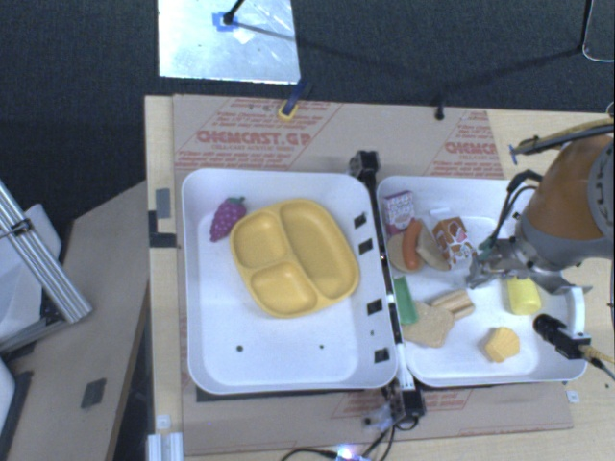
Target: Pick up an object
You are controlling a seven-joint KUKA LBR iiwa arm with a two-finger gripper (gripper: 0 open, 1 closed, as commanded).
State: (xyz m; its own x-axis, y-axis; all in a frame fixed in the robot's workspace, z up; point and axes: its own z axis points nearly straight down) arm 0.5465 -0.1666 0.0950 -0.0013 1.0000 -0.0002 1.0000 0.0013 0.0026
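Covering the bench [317, 123] is a brown sheet printed with red lettering, and dark carpet lies beyond it with a shiny metal plate [229, 25] at the far side. Two shallow white bins sit side by side. Inside the left bin [207, 353] are a yellow divided plate [293, 255] near its middle and a purple grape bunch [227, 217] by the far left corner. Crowding the right bin [461, 373] are a small carton [399, 206], a toy hot dog [412, 243], a brown-and-white pack [452, 241], a green stick [404, 300], a bread slice [430, 327], a tan block [454, 303], a yellow cup [523, 295] and a yellow lump [501, 344]. The hot dog's long axis runs from far edge to near edge. The gripper [483, 265] sits low beside the brown-and-white pack; whether it is wide or narrow cannot be told.
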